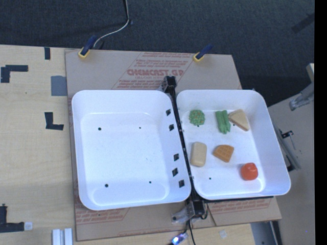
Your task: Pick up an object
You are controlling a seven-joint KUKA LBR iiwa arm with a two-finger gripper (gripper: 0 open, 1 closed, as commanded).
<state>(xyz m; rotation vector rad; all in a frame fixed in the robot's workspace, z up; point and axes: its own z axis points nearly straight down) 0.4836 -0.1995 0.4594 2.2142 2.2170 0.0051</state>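
The pick has not begun: all six candidates lie loose on the floor of the right-hand shallow white bin [225, 184], and the left-hand shallow white bin [122, 152] shares its inner wall. Both bins rest on a brown cardboard sheet [153, 73] clipped at its far edge by two blue-and-yellow clamps [87, 48]. Along the right bin's far edge sit a lumpy green round piece [196, 118], a slim green stick-like piece [223, 121] and a tan wedge [239, 120]; the stick and the wedge are just beside each other, possibly touching. Nearer the middle, a pale beige rounded block [198, 154] lies close to the inner wall, with an orange-brown flat chunk [224, 152] beside it but apart. A small red round piece [249, 171] sits alone toward the near right corner. How the claw stands cannot be told from this view. The step in hand looks like choosing a target and approaching. The red piece or the beige block seem the safer choices, since each has free space around it. The next move calls for a descent centred on one item, with the claw spread wide enough to straddle it and clear of the bin wall.
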